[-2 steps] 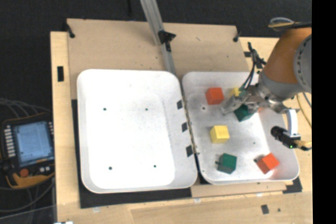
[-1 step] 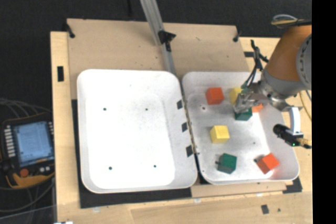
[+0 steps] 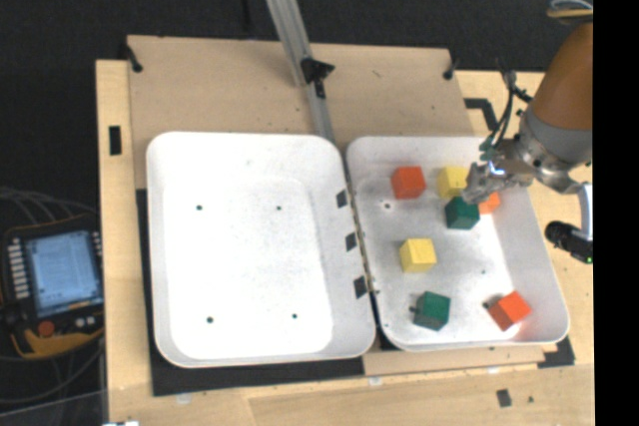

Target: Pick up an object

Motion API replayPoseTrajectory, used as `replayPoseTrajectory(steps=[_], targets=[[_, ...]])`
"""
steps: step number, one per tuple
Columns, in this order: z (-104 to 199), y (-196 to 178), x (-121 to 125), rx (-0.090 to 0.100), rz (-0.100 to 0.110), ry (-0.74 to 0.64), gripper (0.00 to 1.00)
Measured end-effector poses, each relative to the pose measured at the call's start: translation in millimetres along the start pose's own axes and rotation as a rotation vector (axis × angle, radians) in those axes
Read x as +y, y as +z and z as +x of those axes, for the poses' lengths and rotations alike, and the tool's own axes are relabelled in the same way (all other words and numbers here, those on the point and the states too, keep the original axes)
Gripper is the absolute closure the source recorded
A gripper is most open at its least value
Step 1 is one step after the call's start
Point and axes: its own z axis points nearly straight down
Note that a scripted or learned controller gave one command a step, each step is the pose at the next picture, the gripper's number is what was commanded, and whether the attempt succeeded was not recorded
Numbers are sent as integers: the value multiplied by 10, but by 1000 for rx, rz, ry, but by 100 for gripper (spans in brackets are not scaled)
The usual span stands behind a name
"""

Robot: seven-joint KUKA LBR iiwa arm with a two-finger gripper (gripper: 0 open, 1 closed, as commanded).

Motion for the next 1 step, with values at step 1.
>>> replayPoseTrajectory(steps=[1], targets=[[-21,-548,20,-1,-1,-2,100]])
